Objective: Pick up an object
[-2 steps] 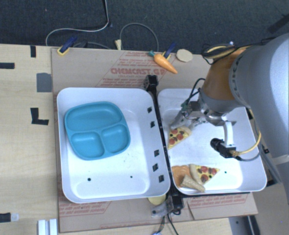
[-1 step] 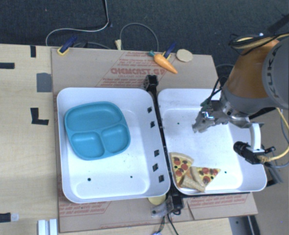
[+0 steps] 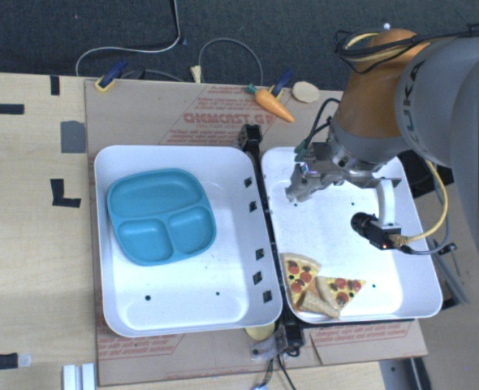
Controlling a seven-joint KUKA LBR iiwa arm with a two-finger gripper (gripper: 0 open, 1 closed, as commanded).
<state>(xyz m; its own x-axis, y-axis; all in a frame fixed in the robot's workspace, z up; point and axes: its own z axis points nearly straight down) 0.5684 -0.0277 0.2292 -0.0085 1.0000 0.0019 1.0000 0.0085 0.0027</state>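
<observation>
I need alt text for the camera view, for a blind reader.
The grey robot arm's hand hovers over the right white bin, above two toy pizza slices at its near edge. A blue three-compartment plastic plate lies in the left white bin.

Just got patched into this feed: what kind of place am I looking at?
Likely a robot lab grasping bench: two white bins on taped cardboard, toy food such as pizza slices and a carrot, a blue divided plate, loose cables.

A wooden bench (image 3: pixel 28 242) is covered by a cardboard sheet (image 3: pixel 215 116), on which two white bins (image 3: pixel 114 242) (image 3: pixel 418 295) and seemingly a toy carrot (image 3: pixel 272 104) are set.
</observation>
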